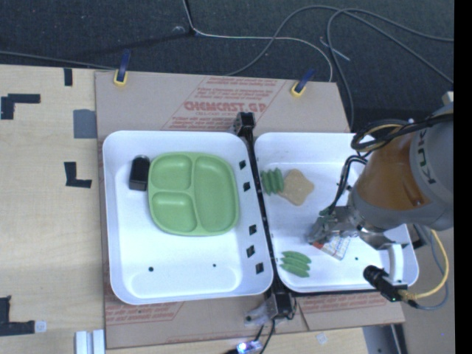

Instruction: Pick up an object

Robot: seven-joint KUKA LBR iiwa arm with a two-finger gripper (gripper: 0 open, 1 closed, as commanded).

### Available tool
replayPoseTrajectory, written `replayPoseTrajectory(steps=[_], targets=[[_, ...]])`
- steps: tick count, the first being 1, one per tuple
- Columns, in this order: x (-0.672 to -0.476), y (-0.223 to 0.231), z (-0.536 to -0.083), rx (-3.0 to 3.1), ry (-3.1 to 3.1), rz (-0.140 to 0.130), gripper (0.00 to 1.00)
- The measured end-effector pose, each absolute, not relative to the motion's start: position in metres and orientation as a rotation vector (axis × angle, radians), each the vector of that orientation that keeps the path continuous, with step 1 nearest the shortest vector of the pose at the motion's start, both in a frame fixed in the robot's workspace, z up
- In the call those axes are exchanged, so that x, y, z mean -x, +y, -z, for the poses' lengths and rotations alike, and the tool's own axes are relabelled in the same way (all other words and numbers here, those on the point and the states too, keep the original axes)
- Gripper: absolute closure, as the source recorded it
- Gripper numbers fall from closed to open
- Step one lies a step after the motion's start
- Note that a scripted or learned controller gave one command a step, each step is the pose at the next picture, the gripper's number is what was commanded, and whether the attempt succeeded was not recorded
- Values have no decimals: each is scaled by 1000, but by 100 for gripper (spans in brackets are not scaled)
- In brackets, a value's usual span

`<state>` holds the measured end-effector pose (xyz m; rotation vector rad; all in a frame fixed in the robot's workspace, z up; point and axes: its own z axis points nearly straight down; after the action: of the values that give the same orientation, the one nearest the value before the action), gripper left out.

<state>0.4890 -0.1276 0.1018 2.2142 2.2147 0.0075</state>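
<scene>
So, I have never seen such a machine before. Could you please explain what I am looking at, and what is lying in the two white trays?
One camera looks down at a bench. The grey and orange shape is a robot arm; its gripper is low in the right tray. I cannot tell whether it holds anything. That tray has two green pea pods, one beside a tan cookie-like piece and one nearer the front. The left tray holds a green divided plate and a small black block.
</scene>
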Motion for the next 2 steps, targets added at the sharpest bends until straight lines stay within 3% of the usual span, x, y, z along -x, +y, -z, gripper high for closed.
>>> replayPoseTrajectory(steps=[2], targets=[[-485, -132, -208, -2217, 2220, -3, 100]])
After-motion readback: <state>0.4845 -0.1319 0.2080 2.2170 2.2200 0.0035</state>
